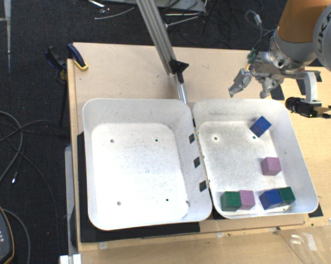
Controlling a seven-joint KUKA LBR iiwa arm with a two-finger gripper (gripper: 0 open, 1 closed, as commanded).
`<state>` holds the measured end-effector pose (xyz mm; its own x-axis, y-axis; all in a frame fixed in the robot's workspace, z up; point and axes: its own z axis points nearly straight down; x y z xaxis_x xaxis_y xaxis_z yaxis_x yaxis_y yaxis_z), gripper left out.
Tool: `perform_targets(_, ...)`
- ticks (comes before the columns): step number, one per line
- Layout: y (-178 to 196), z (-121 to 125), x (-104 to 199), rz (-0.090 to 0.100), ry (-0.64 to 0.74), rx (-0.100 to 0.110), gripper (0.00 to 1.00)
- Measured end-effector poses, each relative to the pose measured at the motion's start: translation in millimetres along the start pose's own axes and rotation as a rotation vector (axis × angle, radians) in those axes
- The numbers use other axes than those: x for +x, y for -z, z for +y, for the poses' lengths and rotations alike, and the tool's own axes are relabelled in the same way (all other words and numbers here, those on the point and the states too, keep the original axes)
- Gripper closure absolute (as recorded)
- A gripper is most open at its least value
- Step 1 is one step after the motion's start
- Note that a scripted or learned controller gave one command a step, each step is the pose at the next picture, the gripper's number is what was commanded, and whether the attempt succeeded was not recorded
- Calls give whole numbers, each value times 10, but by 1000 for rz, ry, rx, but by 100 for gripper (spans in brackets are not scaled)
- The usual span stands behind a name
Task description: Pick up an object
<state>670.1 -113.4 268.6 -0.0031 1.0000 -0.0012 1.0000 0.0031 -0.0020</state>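
Several small blocks lie in the right bin (297,164). A blue block (260,126) sits near its far side, and a pink block (271,166) lies at mid right. Along the near edge stand a green block (230,201), a pink block (247,199), a blue block (270,198) and a green block (287,194) in a row. My gripper (254,87) hangs above the far rim of the right bin, up and a little left of the far blue block. Its fingers (238,83) are spread, with nothing between them.
The left bin (135,164) sits beside the right one. A slanted metal pole (159,32) runs from the top of the view down to the gap between the bins. A clamp with a yellow tip (73,56) sits at the bench's far left corner.
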Motion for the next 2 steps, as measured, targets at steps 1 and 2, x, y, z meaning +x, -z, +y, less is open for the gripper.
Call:
perform_targets(1, -879, -21, -710, -1, -9, 5, 0)
perform_targets(2, -1768, 47, -1090, 10, -5, 8, 0)
